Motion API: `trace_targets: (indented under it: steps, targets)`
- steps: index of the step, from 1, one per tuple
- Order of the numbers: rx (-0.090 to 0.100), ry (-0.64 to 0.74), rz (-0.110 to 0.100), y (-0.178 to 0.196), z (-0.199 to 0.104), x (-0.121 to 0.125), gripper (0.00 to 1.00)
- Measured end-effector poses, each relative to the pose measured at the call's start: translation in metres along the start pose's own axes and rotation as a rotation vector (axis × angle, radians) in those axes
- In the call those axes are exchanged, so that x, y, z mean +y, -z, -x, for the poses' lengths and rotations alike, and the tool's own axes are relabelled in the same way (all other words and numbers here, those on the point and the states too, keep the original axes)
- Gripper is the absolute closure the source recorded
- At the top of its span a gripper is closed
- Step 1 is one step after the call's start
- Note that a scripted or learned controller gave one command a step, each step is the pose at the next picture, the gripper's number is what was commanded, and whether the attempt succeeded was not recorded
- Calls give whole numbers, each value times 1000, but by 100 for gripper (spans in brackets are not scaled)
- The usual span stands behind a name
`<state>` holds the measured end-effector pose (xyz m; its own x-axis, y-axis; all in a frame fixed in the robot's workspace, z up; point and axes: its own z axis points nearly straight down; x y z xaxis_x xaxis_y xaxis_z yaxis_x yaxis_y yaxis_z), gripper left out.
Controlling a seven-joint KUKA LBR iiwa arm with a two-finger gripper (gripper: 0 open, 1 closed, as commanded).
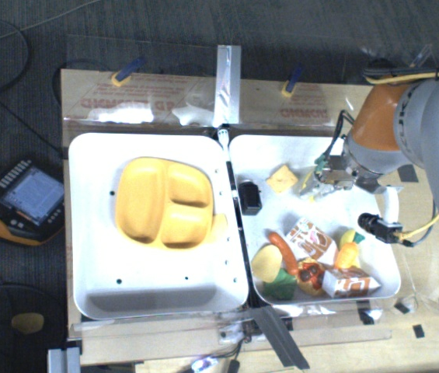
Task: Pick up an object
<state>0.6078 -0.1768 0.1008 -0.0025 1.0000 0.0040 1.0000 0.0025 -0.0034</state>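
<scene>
Arm (405, 127) over right bin (238, 150); jaws low near cheese wedge (283, 179), state can't tell. Toys piled at bin's front: carton (351, 284), sausage (283, 251). Yellow tray (165, 202) in left bin (87, 231).

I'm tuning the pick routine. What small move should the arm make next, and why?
Probably a short shift toward the cheese wedge and down. The claw sits in the right bin just beside it, and the wedge lies alone, apart from the crowded toy pile.

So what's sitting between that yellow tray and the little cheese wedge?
In the camera view, a small black block lies between the yellow tray and the cheese wedge.
</scene>
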Motion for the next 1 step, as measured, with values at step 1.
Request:
trace_targets:
  steps: [1]
  targets:
    - [-6,-66,-6,71,-63,59,100]
